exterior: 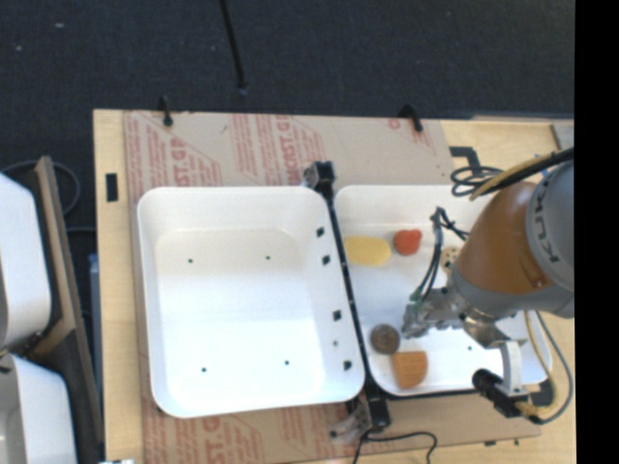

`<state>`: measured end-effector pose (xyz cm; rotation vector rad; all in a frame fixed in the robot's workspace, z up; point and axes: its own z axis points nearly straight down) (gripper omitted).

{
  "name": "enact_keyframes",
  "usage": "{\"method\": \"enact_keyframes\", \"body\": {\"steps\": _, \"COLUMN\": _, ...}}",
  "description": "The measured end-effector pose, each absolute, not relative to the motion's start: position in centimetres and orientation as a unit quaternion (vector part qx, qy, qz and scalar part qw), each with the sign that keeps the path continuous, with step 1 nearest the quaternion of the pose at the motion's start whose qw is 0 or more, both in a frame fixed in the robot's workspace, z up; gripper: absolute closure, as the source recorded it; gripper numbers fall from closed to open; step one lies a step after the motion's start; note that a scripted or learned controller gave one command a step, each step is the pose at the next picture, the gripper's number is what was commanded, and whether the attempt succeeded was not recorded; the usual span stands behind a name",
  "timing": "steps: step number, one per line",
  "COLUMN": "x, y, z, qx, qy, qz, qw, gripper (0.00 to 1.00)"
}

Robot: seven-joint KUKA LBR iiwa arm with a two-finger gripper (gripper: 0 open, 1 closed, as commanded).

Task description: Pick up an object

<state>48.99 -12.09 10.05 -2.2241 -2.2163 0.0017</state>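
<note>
Dark carpet lies behind the counter (116,288), a pale wooden top with a sheet of printed cardboard (242,148) under two white bins set side by side. A black divider with clips runs between them.

From the overhead camera, the left bin (242,298) shows a bare white floor with a few small dark dots. The right bin (387,206) holds four small things. A yellow piece (368,251) lies near the divider in the upper half, and a red piece (407,242) sits just beside it to the right, apart from it. Lower down, a round brown disc (385,338) rests close to the divider, and an orange piece (410,368) lies just below and to the right of it, near the bin's front wall.

The arm (517,249) leans in from the right, its orange band broad over the right bin, with cables trailing around it. The pincer (418,323) hangs low over the bin floor, just right of the brown disc and above the orange piece. Its tips are too small and cluttered with cable to judge, so I cannot tell whether it is parted or closed, nor whether it touches the disc. Nothing is plainly seen gripped.
</note>
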Motion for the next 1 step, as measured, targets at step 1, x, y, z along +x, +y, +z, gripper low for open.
{"method": "enact_keyframes", "body": {"steps": 1, "x": 49.16, "y": -12.01, "z": 10.07, "qx": -0.707, "qy": -0.707, "qz": -0.0002, "qw": 0.0, "gripper": 0.0}}
